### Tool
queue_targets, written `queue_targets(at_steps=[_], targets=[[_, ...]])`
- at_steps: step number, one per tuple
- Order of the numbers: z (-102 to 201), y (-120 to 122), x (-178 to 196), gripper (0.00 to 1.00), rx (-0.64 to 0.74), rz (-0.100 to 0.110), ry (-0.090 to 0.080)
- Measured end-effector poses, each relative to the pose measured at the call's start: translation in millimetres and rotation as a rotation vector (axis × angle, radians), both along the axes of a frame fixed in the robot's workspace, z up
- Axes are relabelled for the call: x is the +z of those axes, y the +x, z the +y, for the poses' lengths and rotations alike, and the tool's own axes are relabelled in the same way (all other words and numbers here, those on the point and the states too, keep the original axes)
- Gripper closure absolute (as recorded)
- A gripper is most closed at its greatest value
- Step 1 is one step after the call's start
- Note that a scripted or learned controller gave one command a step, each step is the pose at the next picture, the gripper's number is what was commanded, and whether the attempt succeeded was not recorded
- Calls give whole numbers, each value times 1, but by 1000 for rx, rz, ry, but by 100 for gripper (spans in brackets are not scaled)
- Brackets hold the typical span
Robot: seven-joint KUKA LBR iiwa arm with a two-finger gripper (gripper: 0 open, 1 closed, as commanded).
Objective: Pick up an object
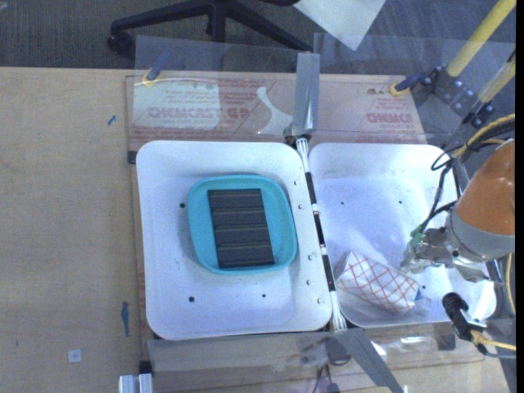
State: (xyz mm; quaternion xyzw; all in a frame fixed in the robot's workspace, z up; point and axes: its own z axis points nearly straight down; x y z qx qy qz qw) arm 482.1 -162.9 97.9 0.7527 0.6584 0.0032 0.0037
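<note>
At the near edge of the right bin point(368, 158) lies a white pouch with a red lattice print point(378, 282), crumpled, slanting from upper left to lower right across the bin's front part. Its right end reaches toward the gripper point(416, 256), which sits low over the bin just beside that end, at the pouch's upper right. Whether the pouch touches the gripper cannot be told from this angle, and no part of the pouch shows between the fingers. The wrist hides the tips, so how far apart they stand cannot be told either.

The arm point(487, 211) comes in from the right, its orange band above the grey wrist, with cables looping around it over the bin's right wall.

Across the divider, the left bin point(164, 244) holds a teal square plate point(199, 219) near its middle. On the plate rests a dark ribbed block point(241, 228), lying flat with its long side running front to back, well apart from the pouch and the gripper.

Beyond both bins, a brown cardboard sheet point(180, 105) with red lettering lies on the bench point(57, 219). Farther back, past the bench edge, stands the black base of an office chair point(217, 11).
</note>
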Motion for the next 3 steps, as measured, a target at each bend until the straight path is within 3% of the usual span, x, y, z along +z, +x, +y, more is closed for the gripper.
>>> queue_targets(at_steps=[1, 2, 3], targets=[[0, 0, 0, 0, 0, 0, 0], [64, 0, -10, 0, 261, 1, -2], [103, -2, 86, 0, 336, 10, -1]])
